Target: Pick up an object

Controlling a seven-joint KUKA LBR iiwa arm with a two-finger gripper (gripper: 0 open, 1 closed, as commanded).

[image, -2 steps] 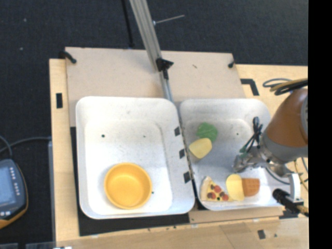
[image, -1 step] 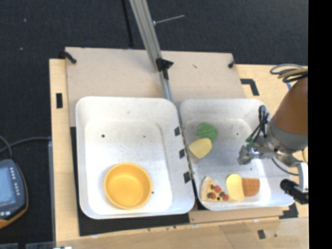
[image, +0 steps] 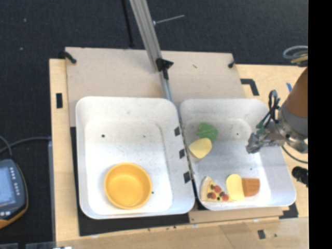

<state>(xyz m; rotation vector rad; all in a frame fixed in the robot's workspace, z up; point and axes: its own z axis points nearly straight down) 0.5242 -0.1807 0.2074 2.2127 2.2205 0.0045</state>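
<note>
**Arm poised over the right bin, nothing taken yet**

Nearest the lens runs the slanted aluminium mast (image: 147, 27), rising from a clamp at the back of the desk (image: 59, 139) between the two bins; it probably carries the camera rig, which would explain why it stands clear of the working area.

Largest on the desk are the two white bins. In the left bin (image: 93, 113) a yellow bowl (image: 127, 185) sits upright near the front edge, alone and well apart from everything else. The right bin (image: 228, 110) holds the smaller candidates for picking, loosely scattered: a green lump (image: 207, 129) touching a pale yellow piece (image: 200, 148) near the dividing wall, and along the front wall a triangular slice with red dots (image: 213, 190), a yellow rounded block (image: 234, 186) and an orange-brown block (image: 251, 187), packed side by side. That crowding would make the front group harder to grasp singly.

Reaching in from the right, the arm (image: 296, 105) puts its end effector (image: 253, 143) above bare bin floor, apart from every object. It grasps nothing; whether its fingers are spread or closed I cannot tell at this size. The pick, as I judge it, has not been made.
</note>
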